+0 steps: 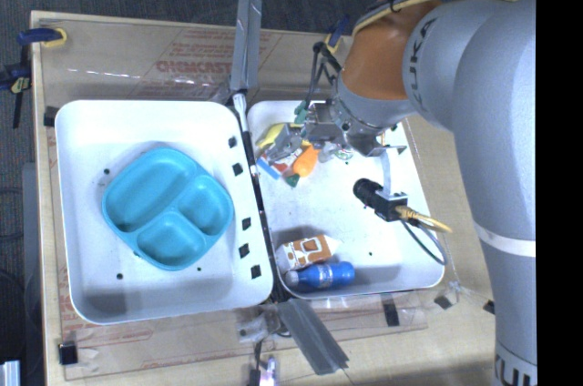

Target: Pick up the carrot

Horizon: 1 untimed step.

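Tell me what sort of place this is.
Probably a robot lab or test cell, not a kitchen. A grey arm reaches over white bins set side by side on a bench, and they hold odd items: a carrot, a blue bottle, a blue divided plate.

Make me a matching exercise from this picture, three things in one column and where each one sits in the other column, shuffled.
Things:
1. carrot
2. blue divided plate
3. blue bottle

Places:
A. bin on the view's left
B. bin on the view's right, by its lower edge in the view
C. bin on the view's right, next to the pincer

Pairs: 1-C, 2-A, 3-B
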Available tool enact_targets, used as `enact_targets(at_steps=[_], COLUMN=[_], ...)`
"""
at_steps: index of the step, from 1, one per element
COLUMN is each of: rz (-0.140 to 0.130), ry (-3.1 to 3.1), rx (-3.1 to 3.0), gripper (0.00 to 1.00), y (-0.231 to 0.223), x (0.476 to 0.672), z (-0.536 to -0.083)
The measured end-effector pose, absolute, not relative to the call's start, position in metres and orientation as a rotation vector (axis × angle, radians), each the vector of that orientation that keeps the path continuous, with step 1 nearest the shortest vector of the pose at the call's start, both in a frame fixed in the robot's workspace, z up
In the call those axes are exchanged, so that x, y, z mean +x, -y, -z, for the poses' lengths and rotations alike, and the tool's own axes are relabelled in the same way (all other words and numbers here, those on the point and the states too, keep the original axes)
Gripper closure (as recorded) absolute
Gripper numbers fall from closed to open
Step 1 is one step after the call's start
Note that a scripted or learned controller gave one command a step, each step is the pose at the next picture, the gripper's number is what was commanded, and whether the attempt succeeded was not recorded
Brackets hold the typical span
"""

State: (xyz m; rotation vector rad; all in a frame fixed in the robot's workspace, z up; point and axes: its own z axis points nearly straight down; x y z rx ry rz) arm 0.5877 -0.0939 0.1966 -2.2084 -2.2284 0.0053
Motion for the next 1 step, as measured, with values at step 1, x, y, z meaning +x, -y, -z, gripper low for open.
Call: enact_targets(at_steps=[1], rz=[-0.004], ry=[2.335], rx=[-2.097], gripper=[0.0], y=[0.1022], x=[0.5841], z=[-0.1616])
